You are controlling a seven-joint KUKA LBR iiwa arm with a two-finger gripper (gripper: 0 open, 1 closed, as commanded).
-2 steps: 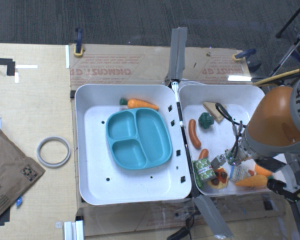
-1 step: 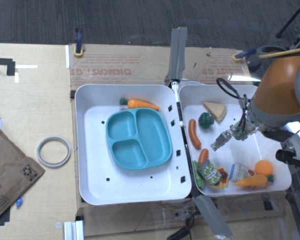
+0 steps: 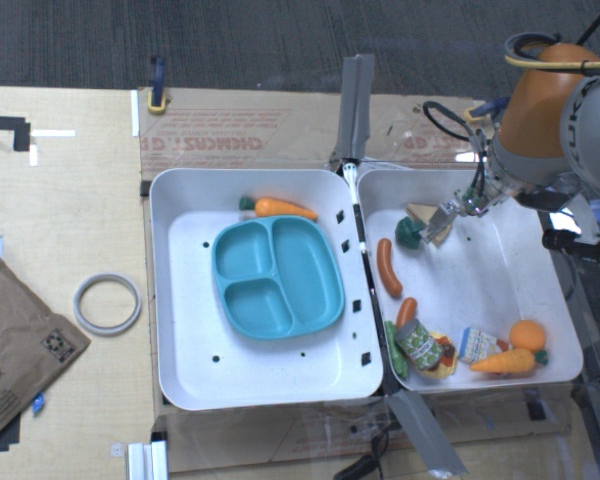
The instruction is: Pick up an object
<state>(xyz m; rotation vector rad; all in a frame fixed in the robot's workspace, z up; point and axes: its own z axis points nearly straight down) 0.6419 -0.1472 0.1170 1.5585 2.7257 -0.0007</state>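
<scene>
The pincer (image 3: 442, 220) reaches into the upper part of the right bin (image 3: 540, 258), its tip just beside a small dark green object (image 3: 410, 232) with a pale tan wedge (image 3: 421, 211) touching it from above; whether the pincer is released or clenched I cannot tell. The green object is rounded and dull, too small to name surely. Lower in this bin lies a red sausage (image 3: 387, 267), a shorter red piece (image 3: 406, 311), a green printed packet (image 3: 423, 349), a small blue-and-white packet (image 3: 477, 343), an orange ball (image 3: 528, 335) and a carrot (image 3: 503, 363) along the near wall. The left bin (image 3: 180, 298) holds a teal divided plate (image 3: 278, 275), tilted slightly, with another carrot (image 3: 285, 208) just beyond it. On the counter (image 3: 60, 218) to the left rests a tape ring (image 3: 107, 302) and a brown cardboard box (image 3: 15, 348).
</scene>
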